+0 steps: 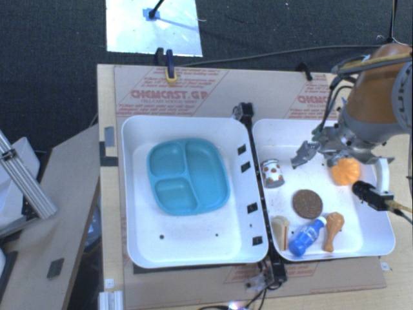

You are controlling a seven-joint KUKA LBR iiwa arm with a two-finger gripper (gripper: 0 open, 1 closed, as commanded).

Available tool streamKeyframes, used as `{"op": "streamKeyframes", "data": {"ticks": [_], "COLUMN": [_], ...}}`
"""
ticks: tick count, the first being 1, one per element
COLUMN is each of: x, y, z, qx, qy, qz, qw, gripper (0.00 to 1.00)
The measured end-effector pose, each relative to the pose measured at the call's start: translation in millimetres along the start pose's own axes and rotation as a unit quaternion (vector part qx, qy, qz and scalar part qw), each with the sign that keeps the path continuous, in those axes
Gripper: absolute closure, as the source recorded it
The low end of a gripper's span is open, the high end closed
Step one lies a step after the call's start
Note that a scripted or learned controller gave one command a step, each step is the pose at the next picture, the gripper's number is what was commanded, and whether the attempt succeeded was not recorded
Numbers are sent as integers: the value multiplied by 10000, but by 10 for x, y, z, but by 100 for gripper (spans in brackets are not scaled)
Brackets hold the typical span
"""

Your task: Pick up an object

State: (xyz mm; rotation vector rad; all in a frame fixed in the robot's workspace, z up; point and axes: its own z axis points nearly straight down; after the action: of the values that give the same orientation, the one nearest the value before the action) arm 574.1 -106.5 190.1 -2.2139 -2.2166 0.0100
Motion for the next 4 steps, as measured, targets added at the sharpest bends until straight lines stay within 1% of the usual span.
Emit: {"op": "streamKeyframes", "data": {"ticks": [1,2,3,4], "x": [1,-48,-14,-70], "y": [29,79,129,149], "z": [-63,380,908,1032], "qx": [-62,-41,-91,-97], "qy": [-8,-8,-58,-57], "qz": [-11,1,15,26], "qw": [10000,10000,9999,9999], "gripper": [0,0,0,0]}}
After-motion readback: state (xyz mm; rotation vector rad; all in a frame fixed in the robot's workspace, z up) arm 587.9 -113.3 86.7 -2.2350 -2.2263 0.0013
